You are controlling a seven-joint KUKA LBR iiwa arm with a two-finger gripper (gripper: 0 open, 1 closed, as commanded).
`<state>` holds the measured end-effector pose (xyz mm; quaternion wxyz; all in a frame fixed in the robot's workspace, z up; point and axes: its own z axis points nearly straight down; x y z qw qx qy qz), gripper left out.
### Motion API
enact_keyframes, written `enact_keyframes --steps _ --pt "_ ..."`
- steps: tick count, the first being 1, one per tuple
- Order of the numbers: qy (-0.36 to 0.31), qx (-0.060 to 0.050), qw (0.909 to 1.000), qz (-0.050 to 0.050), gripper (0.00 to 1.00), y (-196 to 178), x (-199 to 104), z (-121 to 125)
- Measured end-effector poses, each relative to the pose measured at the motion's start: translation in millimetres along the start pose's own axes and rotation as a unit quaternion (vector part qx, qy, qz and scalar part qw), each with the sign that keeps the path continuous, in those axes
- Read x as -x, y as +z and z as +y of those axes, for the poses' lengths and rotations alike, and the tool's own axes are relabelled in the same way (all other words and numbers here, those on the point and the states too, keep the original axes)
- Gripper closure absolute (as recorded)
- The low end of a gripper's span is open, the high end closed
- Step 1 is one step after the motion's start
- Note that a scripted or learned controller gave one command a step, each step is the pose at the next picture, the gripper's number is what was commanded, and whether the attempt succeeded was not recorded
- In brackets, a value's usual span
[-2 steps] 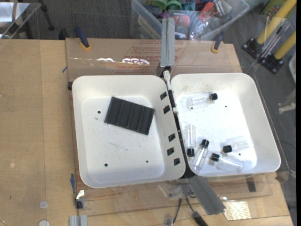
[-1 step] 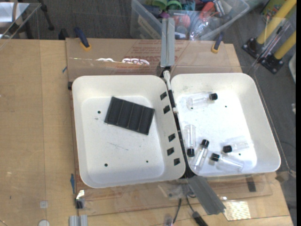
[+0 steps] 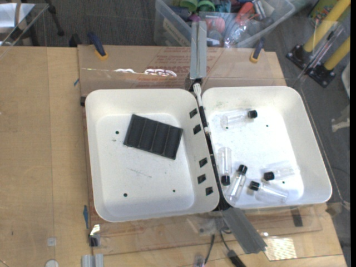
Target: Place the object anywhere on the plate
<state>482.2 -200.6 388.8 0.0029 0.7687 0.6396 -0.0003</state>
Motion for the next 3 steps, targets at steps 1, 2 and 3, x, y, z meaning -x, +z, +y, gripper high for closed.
enact_keyframes --steps 1,2,3 --pt "0.000 0.001 1.0000 -0.001 1.00 -10.2 0.0 1.1" --pt "0.000 0.001 1.0000 -0.001 0.00 -10.1 -0.1 1.1" --pt "0.000 0.001 1.0000 -0.001 0.00 -10.1 -0.1 1.1"
